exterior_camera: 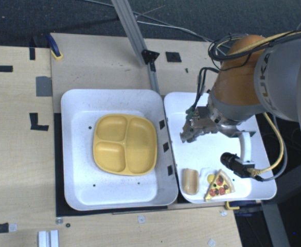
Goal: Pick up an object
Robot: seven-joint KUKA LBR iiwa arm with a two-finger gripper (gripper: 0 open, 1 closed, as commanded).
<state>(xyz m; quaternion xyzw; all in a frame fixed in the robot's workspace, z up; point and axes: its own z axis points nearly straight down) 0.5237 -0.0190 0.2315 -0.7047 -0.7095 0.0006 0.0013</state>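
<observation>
My gripper [189, 134] hangs over the left part of the right bin [176, 107], seen from above, and nothing shows between its fingers. A tan bread-like piece [190, 181] lies near the bin's front left corner. Next to it, to the right, lies a toy pizza slice [219, 185] with red and green toppings. Both sit below and in front of the gripper, apart from it.
The left bin [73, 138] holds a yellow divided plate [125, 143]. A grey pole [132, 27] slants down to the gap between the bins at the back. A black cable connector [235, 164] and a yellow cable hang from the arm over the right bin.
</observation>
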